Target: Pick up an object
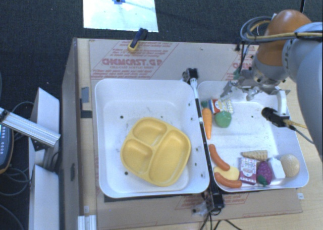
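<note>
Gripper [241, 87]: finger state unclear, at right bin's twelve o'clock rim.
Advice: descend squarely over round green plastic vegetable [222, 119], at seven o'clock.

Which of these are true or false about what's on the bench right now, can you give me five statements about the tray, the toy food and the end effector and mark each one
1. The yellow tray lies in the left bin. True.
2. The carrot lies in the tray's largest compartment. False: it lies in the right bin, along its left wall.
3. The green vegetable sits just right of the carrot. True.
4. The purple grapes rest at the right bin's far edge. False: they are near its front edge, beside the red packet.
5. The end effector hangs over the left bin. False: it is above the right bin's far edge.
</note>
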Controlling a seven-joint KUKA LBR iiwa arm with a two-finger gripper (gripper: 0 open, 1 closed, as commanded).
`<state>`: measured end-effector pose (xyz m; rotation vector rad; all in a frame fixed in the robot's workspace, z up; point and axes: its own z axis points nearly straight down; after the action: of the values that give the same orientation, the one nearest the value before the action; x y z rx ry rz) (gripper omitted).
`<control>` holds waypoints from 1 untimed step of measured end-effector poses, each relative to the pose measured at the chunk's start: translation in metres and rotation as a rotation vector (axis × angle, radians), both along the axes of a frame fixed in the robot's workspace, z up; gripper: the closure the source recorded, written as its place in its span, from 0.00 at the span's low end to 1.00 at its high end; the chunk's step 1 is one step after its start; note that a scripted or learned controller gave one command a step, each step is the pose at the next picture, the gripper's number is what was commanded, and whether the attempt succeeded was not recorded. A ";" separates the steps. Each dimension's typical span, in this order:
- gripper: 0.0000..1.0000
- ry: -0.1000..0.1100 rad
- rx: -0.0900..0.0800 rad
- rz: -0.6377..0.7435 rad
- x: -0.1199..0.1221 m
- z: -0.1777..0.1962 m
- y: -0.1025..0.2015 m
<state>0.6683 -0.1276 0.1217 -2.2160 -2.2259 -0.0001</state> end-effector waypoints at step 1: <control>0.00 -0.001 0.000 -0.004 -0.119 -0.038 0.002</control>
<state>0.5491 -0.1256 0.0841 -2.2205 -2.2224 -0.0006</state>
